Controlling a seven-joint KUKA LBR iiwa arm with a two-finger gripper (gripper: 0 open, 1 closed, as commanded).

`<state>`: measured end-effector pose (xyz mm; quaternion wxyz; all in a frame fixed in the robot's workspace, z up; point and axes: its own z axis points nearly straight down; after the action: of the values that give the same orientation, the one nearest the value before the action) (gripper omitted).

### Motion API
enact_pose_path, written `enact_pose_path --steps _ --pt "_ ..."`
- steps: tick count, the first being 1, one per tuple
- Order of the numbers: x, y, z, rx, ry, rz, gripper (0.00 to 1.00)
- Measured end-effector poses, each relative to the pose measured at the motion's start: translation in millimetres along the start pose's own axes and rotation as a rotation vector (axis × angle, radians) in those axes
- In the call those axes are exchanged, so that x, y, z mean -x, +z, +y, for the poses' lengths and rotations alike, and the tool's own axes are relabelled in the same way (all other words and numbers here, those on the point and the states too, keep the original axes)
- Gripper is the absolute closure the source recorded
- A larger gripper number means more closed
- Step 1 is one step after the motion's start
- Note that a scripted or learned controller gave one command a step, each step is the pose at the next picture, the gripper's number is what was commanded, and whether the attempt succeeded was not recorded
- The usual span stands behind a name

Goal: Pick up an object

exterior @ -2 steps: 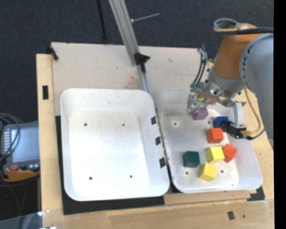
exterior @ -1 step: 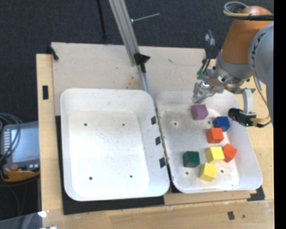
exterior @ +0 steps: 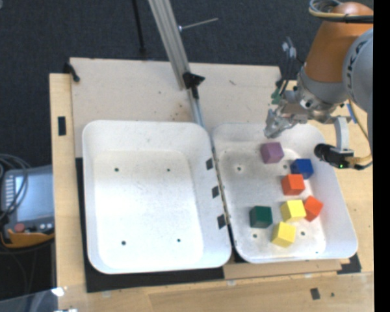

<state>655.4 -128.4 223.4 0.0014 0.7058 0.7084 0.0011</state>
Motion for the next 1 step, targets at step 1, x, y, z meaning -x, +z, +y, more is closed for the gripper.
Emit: enact_pose_path --steps 1 --pt "-42.5 -5.7 -1.6 -0.002 -0.002 0.002 1.0"
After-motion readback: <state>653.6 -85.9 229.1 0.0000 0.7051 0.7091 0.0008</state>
